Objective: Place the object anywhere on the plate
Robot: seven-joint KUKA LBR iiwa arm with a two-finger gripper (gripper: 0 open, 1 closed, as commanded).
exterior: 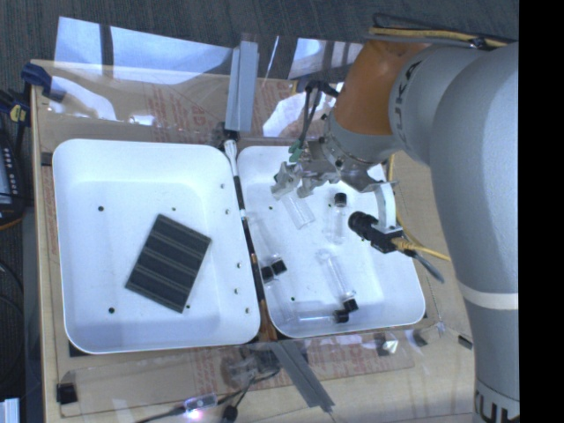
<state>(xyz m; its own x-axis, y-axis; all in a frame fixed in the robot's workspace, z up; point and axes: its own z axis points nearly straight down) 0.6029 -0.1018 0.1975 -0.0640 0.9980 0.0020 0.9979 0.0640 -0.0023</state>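
The plate [169, 262] is a dark ribbed rectangle lying at a slant on the floor of the left bin [88, 174]. Small clear tubes with black caps lie in the right bin [401, 302]: one [338, 208] near the middle, a longer one [337, 278] toward the front, and a small black piece [273, 269] by the left wall. My gripper [300, 181] hangs over the back of the right bin, just above a clear piece [301, 213]. The wrist hides what is under it. The plate bears nothing.
The grey arm with its orange band [374, 86] covers the right bin's back right corner. A black fitting [370, 229] with a yellow cable juts over that bin's right side. A grey bar [240, 86] stands behind the bins, and the rims meet at the middle [245, 236].
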